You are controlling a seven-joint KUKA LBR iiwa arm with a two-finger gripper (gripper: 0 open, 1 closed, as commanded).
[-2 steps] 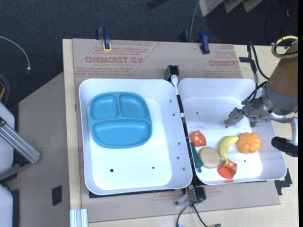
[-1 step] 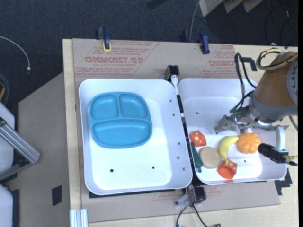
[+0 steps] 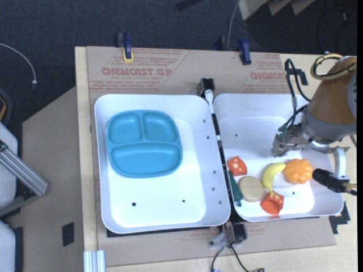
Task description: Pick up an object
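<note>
Toys sit clustered at 6 o'clock in the right bin [image 3: 249, 115]: red piece [image 3: 272, 203] nearest, tan disc [image 3: 251, 187], banana [image 3: 273, 174], orange pumpkin [image 3: 298, 171], red cube [image 3: 237, 166]. Gripper [image 3: 282, 144] hangs at 12 o'clock from the banana, above bare bin floor; finger state cannot be told. Left bin [image 3: 170, 205] holds a blue tray [image 3: 145, 143].

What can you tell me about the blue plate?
The blue plate is a light blue tray with rounded corners, and it looks like smooth plastic. Raised ridges split it into three compartments: two smaller ones on the far side and one long one on the near side. All three look bare. It lies flat in the left white bin, toward that bin's far left corner. It rests on the bin's floor and nothing else touches it. The toy foods lie in the other bin.
</note>
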